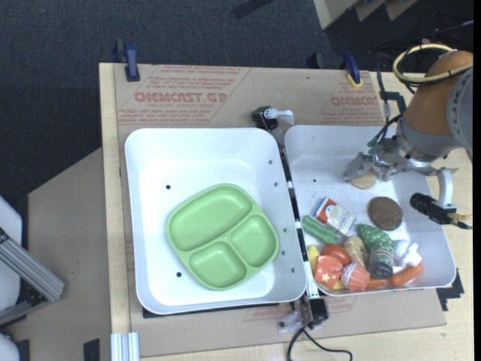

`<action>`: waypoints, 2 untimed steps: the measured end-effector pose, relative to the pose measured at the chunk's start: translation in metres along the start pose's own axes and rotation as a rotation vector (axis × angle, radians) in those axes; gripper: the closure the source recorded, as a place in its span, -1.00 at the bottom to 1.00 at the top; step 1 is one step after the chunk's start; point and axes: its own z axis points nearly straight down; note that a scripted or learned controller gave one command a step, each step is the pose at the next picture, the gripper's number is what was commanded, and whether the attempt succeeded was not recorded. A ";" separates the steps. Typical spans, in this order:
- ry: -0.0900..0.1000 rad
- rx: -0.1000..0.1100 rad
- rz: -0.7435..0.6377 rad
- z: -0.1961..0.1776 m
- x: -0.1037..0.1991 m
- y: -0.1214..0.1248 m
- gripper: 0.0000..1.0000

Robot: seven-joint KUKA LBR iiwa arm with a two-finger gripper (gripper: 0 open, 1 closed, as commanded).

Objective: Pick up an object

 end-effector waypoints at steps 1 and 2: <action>-0.005 -0.009 0.003 -0.108 -0.034 0.048 -1.00; 0.005 0.015 0.005 -0.022 -0.021 0.012 -1.00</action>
